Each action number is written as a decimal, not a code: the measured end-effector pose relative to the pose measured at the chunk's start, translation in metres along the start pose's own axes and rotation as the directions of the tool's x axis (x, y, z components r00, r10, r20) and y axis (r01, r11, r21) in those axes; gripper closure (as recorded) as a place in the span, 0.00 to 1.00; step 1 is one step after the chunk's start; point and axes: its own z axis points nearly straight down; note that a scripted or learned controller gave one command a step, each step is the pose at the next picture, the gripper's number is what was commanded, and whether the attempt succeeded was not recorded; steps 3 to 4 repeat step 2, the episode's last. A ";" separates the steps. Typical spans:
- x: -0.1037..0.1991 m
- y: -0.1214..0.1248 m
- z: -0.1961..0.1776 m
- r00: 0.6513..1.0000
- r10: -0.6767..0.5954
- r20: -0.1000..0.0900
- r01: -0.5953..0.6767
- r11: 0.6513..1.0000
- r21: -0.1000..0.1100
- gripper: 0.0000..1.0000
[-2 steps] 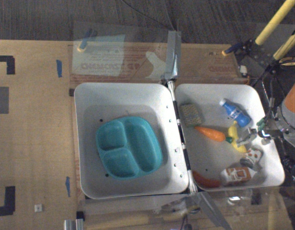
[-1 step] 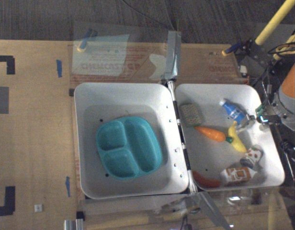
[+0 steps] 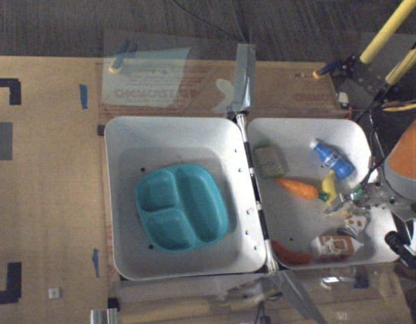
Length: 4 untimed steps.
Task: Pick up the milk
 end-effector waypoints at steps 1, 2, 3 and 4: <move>0.002 -0.010 -0.012 0.999 0.054 0.008 -0.054 0.999 0.003 0.00; -0.001 -0.021 0.004 0.982 -0.189 0.004 0.189 0.982 -0.002 0.00; -0.001 -0.021 0.004 0.982 -0.189 0.004 0.189 0.982 -0.002 0.00; -0.001 -0.021 0.004 0.982 -0.189 0.004 0.189 0.982 -0.002 0.00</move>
